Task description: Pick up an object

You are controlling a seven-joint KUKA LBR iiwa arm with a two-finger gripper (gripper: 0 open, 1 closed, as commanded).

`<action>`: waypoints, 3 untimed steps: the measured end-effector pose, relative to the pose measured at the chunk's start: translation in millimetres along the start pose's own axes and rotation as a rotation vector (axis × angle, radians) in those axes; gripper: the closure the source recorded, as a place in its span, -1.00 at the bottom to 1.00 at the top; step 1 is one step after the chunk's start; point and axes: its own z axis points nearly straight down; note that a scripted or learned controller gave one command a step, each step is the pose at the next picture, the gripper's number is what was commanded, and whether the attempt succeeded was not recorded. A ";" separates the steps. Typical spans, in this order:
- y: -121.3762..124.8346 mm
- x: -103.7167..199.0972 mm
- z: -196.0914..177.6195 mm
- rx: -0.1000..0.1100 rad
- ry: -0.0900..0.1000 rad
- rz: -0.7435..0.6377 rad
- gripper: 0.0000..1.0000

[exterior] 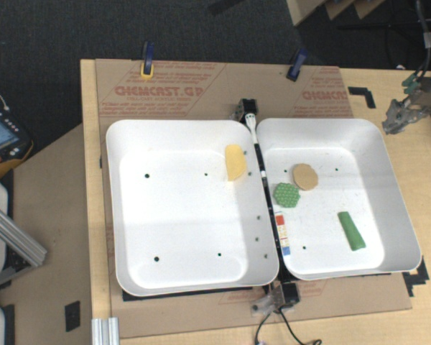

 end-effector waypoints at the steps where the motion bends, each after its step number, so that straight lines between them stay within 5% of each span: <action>1: -54.8 -7.3 20.5 0.010 0.004 0.004 1.00; 2: -141.0 -7.3 27.7 0.012 0.005 0.007 1.00; 3: -136.1 -6.8 20.7 0.002 0.001 0.002 1.00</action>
